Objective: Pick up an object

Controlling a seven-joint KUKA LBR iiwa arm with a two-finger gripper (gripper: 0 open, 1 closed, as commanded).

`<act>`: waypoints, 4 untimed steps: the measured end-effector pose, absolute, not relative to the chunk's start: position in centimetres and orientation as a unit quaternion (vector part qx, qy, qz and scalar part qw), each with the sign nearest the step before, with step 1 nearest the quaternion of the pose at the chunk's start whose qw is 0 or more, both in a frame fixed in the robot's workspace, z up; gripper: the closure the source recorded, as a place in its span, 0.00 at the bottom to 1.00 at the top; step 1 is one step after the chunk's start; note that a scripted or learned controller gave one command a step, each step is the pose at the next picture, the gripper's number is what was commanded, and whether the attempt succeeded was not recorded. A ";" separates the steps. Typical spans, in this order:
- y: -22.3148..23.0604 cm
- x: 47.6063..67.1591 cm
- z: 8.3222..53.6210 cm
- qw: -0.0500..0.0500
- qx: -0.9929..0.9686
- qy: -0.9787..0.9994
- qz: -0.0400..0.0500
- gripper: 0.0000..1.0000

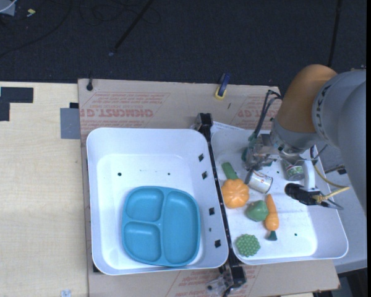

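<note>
You cannot tell the finger state of the gripper [258,159], low in the right bin [321,243] above a small metal can [259,181]. Just beside: toy pumpkin [235,193], carrot [271,212], green pepper [256,211]. Left bin [105,147] holds a blue divided plate [161,225].

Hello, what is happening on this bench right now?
A grey robot arm reaches from the right into the right bin. Its gripper is low, just above a small silver can, near toy food: an orange pumpkin, a carrot, a green berry. The left bin holds a blue divided tray.
</note>
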State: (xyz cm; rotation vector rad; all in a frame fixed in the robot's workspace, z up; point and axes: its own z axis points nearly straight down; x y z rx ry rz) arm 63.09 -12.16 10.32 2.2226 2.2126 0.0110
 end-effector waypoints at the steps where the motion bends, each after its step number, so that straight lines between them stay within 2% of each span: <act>1: -11.9 63.1 14.6 0.000 0.707 0.707 0.000 1.00; 3: -12.4 63.6 23.0 0.001 0.707 0.707 0.001 1.00; 4: -7.5 62.1 23.8 -0.002 0.706 0.708 0.000 1.00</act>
